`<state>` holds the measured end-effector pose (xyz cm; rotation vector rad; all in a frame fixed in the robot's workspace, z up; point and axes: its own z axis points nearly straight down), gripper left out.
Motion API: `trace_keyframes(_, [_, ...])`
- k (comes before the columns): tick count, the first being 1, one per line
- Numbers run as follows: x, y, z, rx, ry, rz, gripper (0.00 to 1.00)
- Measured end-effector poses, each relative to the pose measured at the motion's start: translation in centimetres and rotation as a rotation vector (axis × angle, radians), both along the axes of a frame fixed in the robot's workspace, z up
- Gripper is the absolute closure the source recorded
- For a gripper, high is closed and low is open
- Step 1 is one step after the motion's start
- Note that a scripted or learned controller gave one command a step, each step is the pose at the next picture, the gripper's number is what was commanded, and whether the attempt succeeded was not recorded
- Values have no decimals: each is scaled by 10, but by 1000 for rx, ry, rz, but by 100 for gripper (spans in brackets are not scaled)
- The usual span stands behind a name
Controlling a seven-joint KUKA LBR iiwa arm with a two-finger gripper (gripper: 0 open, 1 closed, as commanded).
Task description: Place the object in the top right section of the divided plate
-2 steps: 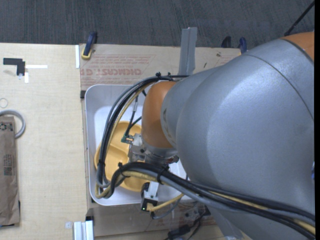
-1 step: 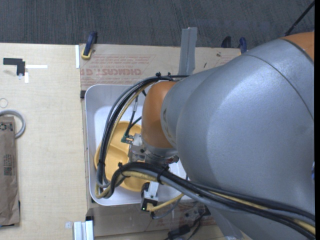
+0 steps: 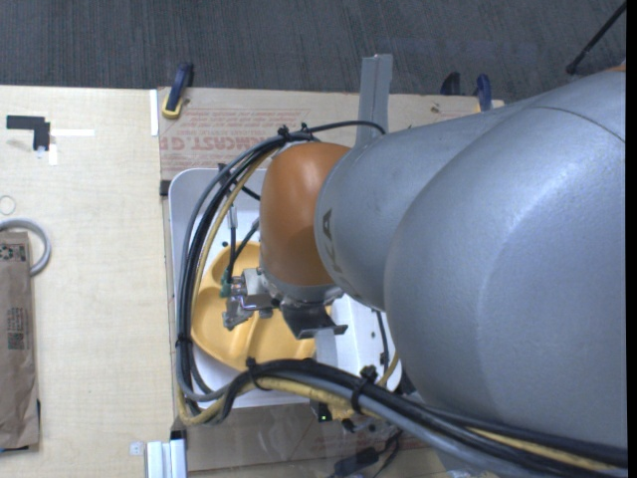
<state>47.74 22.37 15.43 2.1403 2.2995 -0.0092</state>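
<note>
1. Dark grey carpet fills the background beyond a pale wooden bench point(image 3: 90, 267); a cardboard sheet point(image 3: 259, 122) lies under the white bin point(image 3: 184, 192).
2. Task object: not identifiable. If it is carried or lies in the bin, the arm covers it, so its location cannot be stated.
3. Divided plate point(image 3: 214, 312): yellow, resting inside the white bin. Its left rim and part of one lower compartment are visible; the dividers and the top right section are hidden beneath the wrist.
4. Pincer point(image 3: 244, 302): positioned low over the plate, below the orange band point(image 3: 294, 217). Whether it is wide, narrow or holding anything cannot be told.
5. Cables point(image 3: 204, 227) loop along the bin's left wall and across its lower edge.
6. Risk: a release here may land in the wrong compartment, since the pincer appears to sit toward the plate's left-centre, not its top right.
7. Risk: the cable loop close to the bin wall could snag the bin or drag the plate.
8. Outlying items: blue clamp point(image 3: 179, 86), brown paper bag point(image 3: 18, 337).
</note>
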Motion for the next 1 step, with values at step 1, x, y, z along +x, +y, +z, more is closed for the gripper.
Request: trace_keyframes(1, [0, 0, 0, 0, 0, 0, 0])
